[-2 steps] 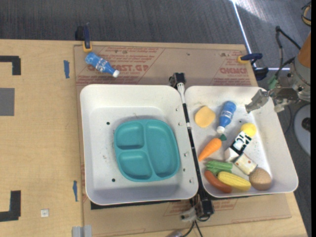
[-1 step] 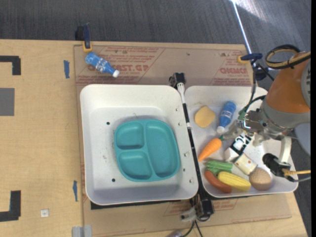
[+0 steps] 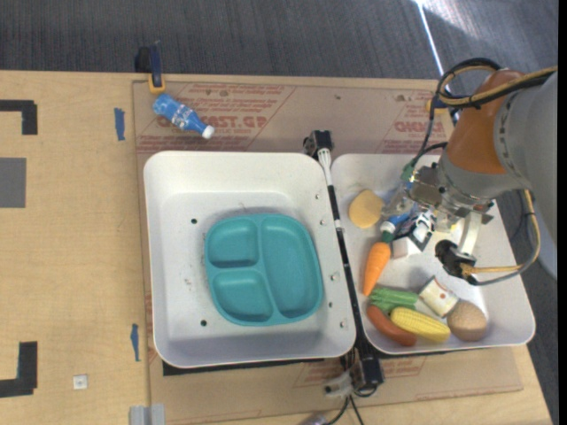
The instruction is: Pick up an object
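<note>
Far left of the end effector, a small blue bottle [image 3: 181, 116] lies on the worktop [image 3: 71, 237]. Nearer, the left bin [image 3: 168, 237] holds a teal divided plate [image 3: 263, 268]. In the right bin [image 3: 514, 317], a yellow lemon [image 3: 365, 209] sits just left of the end effector [image 3: 423, 222], a carrot [image 3: 376, 266] below-left, and corn [image 3: 420, 324], a sausage [image 3: 386, 326] and a potato [image 3: 468, 320] below it. How far it is open cannot be made out; nothing visibly sits in its grip.
</note>
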Motion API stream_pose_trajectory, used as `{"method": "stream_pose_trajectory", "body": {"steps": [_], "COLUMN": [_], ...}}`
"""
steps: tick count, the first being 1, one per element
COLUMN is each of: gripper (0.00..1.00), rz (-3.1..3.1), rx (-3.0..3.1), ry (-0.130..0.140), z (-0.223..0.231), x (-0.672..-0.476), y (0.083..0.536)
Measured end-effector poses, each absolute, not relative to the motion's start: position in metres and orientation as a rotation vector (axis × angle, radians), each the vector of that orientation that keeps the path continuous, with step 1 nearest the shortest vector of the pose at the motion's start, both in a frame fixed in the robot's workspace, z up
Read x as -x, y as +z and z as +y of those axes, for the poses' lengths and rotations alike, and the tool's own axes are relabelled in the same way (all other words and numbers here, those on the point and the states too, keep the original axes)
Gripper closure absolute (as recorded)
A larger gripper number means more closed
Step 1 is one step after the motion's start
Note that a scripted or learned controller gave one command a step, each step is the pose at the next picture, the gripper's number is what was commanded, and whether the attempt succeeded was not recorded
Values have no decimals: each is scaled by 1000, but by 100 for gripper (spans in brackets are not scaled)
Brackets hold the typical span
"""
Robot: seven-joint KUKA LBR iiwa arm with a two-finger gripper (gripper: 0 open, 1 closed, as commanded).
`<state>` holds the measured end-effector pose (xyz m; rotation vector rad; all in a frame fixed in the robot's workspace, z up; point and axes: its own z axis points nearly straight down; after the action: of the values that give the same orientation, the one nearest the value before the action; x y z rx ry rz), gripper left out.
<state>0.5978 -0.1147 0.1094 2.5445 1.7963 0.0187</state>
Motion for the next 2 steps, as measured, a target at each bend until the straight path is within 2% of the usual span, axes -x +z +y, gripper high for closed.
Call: {"method": "stream_pose_trajectory", "body": {"steps": [1,2], "gripper": [0,100], "rz": [2476,2476], "rx": [-1946,-1947], "ry": [-13,-15], "z": [-107,-108], "x": [-626,-625], "y": [86,96]}}
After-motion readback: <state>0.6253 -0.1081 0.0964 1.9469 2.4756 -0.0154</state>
